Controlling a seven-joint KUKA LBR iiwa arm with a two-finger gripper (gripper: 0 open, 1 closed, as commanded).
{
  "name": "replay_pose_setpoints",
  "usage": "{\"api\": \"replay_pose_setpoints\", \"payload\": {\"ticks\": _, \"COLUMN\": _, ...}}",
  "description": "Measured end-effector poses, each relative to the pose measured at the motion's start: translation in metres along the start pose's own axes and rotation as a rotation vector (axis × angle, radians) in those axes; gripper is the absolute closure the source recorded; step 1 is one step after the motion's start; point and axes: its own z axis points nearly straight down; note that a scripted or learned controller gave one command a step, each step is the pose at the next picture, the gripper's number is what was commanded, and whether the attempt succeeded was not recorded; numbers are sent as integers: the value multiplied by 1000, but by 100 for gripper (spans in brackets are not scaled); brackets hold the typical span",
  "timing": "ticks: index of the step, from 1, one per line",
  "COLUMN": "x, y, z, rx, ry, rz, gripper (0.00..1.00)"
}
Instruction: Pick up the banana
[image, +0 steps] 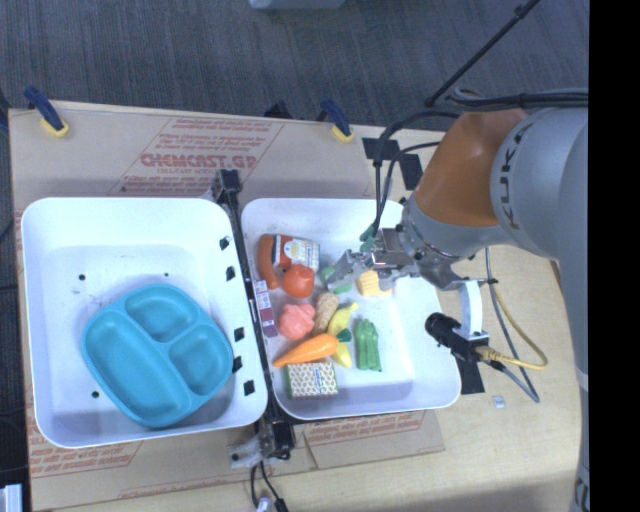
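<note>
Cardboard-topped bench (200, 150), dark carpet behind, two white bins (40, 300), pincer (358, 270) state unclear, above banana (342, 320)

**binwatcher:** How's the lighting here? Looks pretty even to me, bright overhead, nothing dim.

**kuka_fan:** Yeah, soft light from above. The white bins (330, 212) come out close to blown, their rims nearly featureless. Shadows are faint: a light one under the blue plate (155, 352), a bit under the arm (520, 170).

**binwatcher:** Sharpness?

**kuka_fan:** Meh. Low-res and slightly soft all over, the small toys smear together. The red print on the cardboard (200, 155) is barely readable. No obvious edge warping.
</note>
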Motion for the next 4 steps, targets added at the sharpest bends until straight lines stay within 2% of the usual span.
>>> {"api": "replay_pose_setpoints", "payload": {"ticks": 1, "x": -15, "y": -3, "z": 123, "rx": -3, "ry": -2, "rz": -182, "gripper": 0}}
{"api": "replay_pose_setpoints", "payload": {"ticks": 2, "x": -15, "y": -3, "z": 113, "rx": 0, "ry": -1, "rz": -187, "gripper": 100}}
{"api": "replay_pose_setpoints", "payload": {"ticks": 3, "x": 147, "y": 16, "z": 22, "rx": -3, "ry": 0, "rz": -292, "gripper": 100}}
{"api": "replay_pose_setpoints", "payload": {"ticks": 4, "x": 145, "y": 16, "z": 23, "rx": -2, "ry": -2, "rz": -289, "gripper": 0}}
